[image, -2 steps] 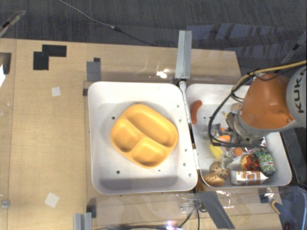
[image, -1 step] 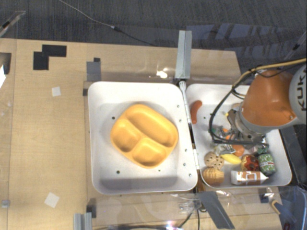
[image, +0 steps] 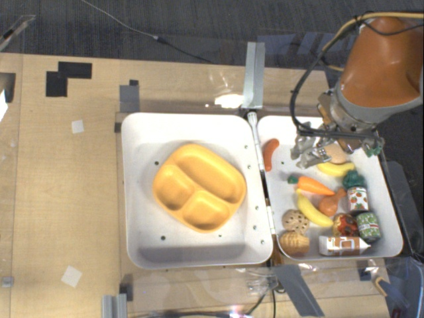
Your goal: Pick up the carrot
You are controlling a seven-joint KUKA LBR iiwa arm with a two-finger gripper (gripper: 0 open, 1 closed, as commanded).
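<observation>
Worktop (image: 66,197): pale wood, carrying two shallow white bins side by side, with a grey metal post (image: 254,71) rising at the far edge between them. Left bin (image: 142,244): holds one yellow divided tray (image: 199,187) of three compartments, lying near the bin's middle and turned at a slant. Right bin (image: 391,240): crowded with toy food. Carrot (image: 315,185): orange with a green stub at its left end, lying flat near the bin's middle, pointing toward the right wall, untouched by the hand. Red sausage (image: 269,152): near the bin's far-left corner, close to the dividing wall. Two bananas: one (image: 333,169) just beyond the carrot toward the far edge, the other (image: 311,211) just in front of the carrot. Cookie (image: 295,221) and bread roll (image: 295,243): at the near-left corner, one just behind the other. Small carton (image: 343,245): along the near edge. Two small labelled cans or jars (image: 358,197), (image: 368,225) along the right wall, with a green item (image: 353,179) beyond them, possibly broccoli. Arm (image: 381,61): grey with orange band, over the bin's far-right corner. Hand (image: 311,150): hanging above the far part of the right bin, beyond the carrot and apart from it; whether its fingers stand apart or together I cannot tell from this slant.
</observation>
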